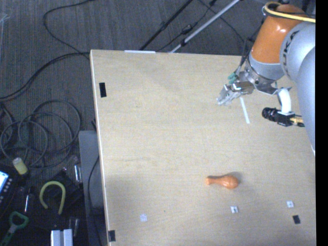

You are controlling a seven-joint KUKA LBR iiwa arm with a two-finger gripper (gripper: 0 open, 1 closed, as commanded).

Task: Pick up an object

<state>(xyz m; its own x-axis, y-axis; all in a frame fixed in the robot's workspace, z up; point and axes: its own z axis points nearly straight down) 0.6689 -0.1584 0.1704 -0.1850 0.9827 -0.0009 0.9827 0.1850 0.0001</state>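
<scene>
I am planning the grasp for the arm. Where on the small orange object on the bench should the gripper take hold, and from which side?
Probably from above, at the orange pear-shaped object's thicker rounded end, toward the view's right. It lies flat on the wooden bench top, long axis roughly left-right, so the fingers should close across its width. The narrow left end looks likelier to slip. The gripper hangs well away.

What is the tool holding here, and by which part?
Nothing that can be seen: the tool hangs over bare board, and the orange object lies apart, nearer the camera.
</scene>
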